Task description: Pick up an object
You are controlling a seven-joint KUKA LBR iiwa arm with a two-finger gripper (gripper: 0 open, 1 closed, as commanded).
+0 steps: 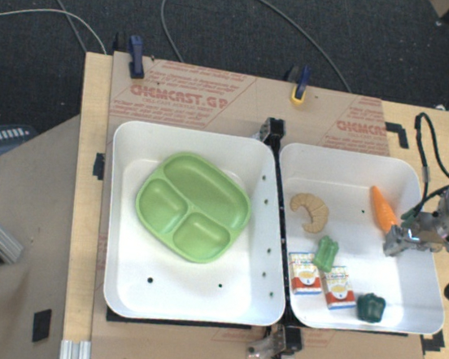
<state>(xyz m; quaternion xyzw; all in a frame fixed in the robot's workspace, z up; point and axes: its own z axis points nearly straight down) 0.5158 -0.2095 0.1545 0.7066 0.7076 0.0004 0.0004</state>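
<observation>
Orange carrot (382,209) lies just up-left of my pincer (399,241), apart from it, inside right bin (415,319). Can't tell pincer spread from here. Croissant (311,211) farther left, green pepper (370,306) below.

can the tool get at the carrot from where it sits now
Probably yes. The tool hangs over the right bin's right side, and the carrot lies just up and left of it, apart from the croissant, with nothing lying between them.
</observation>
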